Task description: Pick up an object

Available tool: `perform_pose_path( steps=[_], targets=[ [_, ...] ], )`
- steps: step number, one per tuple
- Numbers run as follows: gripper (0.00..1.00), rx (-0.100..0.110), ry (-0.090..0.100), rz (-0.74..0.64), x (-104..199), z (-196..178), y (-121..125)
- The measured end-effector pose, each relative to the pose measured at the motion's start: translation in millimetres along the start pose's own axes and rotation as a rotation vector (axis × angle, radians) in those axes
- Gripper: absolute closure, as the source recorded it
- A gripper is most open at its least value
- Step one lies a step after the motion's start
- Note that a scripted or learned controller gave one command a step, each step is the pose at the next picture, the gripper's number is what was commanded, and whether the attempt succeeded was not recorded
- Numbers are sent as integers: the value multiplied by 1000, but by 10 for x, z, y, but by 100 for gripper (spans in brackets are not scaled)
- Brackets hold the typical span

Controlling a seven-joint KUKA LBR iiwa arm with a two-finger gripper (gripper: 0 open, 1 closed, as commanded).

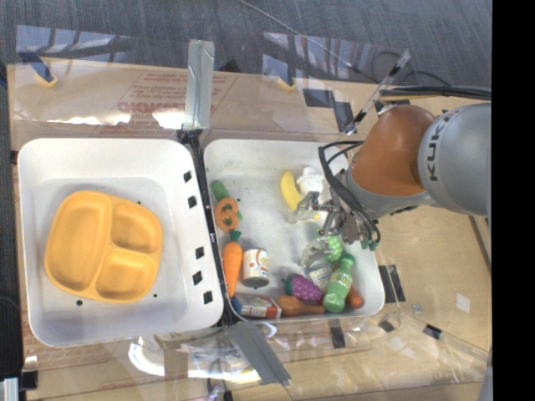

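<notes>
The right-hand bin [251, 153] is crowded along its near edge: a green bottle [338, 286], purple grapes [306, 289], a small can [255, 267] and a carrot [232, 262] lie packed close together, with little gap between them. Against the divider sits an orange ring toy [226, 214]. A banana [289, 190] lies near the middle. The arm [393, 161] hangs over the bin's right side, its claw [334, 228] low among the clutter there. Open floor shows in the bin's upper left part. In the left bin [50, 153], a yellow divided plate [103, 246] takes most of the floor, leaving a bare margin around it.
</notes>
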State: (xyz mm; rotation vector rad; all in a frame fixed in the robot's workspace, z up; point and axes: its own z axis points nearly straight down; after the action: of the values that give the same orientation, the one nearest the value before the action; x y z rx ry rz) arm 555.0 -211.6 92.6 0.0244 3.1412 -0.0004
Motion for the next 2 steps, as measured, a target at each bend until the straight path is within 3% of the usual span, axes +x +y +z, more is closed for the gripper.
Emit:
perform_pose_path(
  steps=[1,2],
  targets=[
    [100,0,-6,-10,-36,-125,34],
    [100,1,-6,117,-835,-782,33]
  ],
)
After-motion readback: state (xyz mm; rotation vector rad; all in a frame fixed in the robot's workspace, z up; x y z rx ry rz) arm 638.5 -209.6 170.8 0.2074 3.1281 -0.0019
